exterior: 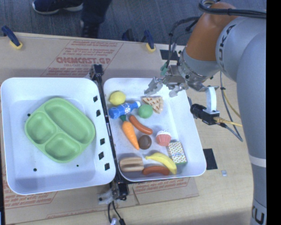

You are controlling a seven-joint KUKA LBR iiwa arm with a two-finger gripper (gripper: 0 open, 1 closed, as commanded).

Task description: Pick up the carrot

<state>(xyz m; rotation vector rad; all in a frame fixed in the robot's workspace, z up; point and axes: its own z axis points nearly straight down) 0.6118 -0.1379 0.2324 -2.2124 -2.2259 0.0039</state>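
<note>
The arm (234,46) is reaching in from the right, and its hand (165,85) is hanging over the far edge of the right bin (193,135). The two fingers (153,86) are standing apart, spread wide, and nothing is sitting between them.

The carrot (130,134) is lying in the middle of the right bin, pointing its thin end towards the near side. It is well apart from the hand. A sausage (140,124) is lying just beside it on the right, and a brown ball (144,142) is sitting near its tip.

A lemon (117,97) and a blue bottle (122,110) are lying at the far left of that bin. A green ball (145,110) is resting beside a wedge of sandwich (152,102), which is lying just under the fingers. A cupcake (163,137), a small box (176,152), a banana (162,161), a hot dog (131,163) and another sausage (155,171) are crowding the near end.

In the left bin (9,125) a green tray (60,129) with three hollows is sitting. Both bins are resting on brown card on the table (225,182).
</note>
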